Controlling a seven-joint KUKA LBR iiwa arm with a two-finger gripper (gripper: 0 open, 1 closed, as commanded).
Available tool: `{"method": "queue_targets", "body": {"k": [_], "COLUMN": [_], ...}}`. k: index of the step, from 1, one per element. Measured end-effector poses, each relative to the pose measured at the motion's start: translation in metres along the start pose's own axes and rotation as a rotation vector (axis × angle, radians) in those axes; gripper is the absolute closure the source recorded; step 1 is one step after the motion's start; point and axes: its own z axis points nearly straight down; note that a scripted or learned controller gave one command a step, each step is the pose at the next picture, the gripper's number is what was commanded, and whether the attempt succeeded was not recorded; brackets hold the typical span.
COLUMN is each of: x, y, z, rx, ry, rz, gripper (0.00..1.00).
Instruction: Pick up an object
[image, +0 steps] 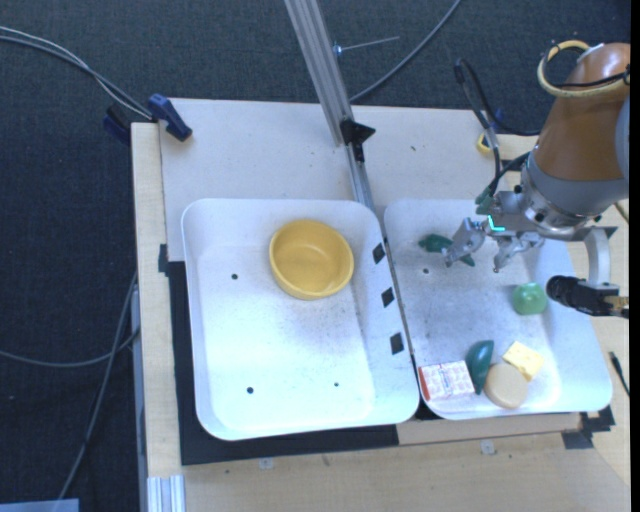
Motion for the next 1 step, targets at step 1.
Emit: {"method": "queue_targets", "body": {"k": [1], "x": [0.0], "y": [0.001], "z": [-0.0027], "rx": [-0.005], "ry": [0.0], "rz": [0.0], "gripper": [0.0]}}
